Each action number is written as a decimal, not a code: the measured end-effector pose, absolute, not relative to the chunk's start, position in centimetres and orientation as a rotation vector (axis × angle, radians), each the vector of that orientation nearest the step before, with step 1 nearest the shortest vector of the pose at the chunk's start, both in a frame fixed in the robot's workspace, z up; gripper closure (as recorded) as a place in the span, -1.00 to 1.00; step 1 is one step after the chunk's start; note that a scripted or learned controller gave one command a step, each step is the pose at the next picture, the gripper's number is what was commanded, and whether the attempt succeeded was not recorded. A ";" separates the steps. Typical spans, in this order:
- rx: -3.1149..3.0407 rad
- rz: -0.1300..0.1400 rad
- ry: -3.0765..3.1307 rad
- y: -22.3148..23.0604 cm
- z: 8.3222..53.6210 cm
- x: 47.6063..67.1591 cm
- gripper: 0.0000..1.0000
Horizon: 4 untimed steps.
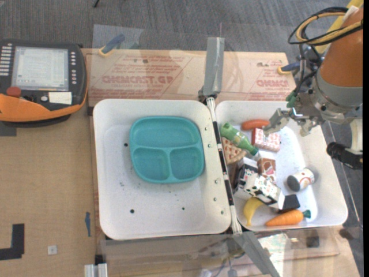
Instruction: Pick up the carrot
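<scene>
Grey carpet runs behind a cardboard-topped bench (46, 172) carrying two shallow white bins side by side; teach pendant (40, 79) sits at the bench's far left corner. Left bin (109, 212) holds a teal divided plate (167, 149) near its middle, nothing else of note. Right bin (328, 206) is cluttered — green bottle (237, 136) by the divider, a red sausage-like piece (254, 123) at the far edge, small red-and-white box (267, 139), pizza slice (232, 152), black-and-white cow-patterned carton (262, 188), a can lying on its side (300, 180), banana (252, 209). Carrot (284, 217) lies at the near edge of the right bin, orange body with green tip pointing to the near right corner, just beside the banana and touching a black block (292, 202). Gripper (292, 119) hangs over the far right part of that bin, fingers spread, nothing between them; well apart from the carrot. Step in hand, as judged: approach, grasp not yet begun. Next move calls for travel toward the bin's near edge, wrist turned so the fingers straddle the carrot across its width, then descent; the bin wall and the neighbouring banana leave little room — a clipped finger or a nudged carrot looks like the main risk.
</scene>
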State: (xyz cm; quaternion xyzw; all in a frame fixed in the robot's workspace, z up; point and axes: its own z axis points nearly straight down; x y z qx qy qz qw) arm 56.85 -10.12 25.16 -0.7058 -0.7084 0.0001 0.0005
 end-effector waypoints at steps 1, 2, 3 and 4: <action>-1.920 -0.004 -2.490 -14.7 12.8 55.4 -1.00; -1.940 -0.035 -2.513 -17.4 10.9 52.3 -1.00; -2.114 -0.038 -2.408 -12.8 10.9 50.5 -1.00; -1.423 -0.038 -2.873 -15.4 10.9 50.2 -1.00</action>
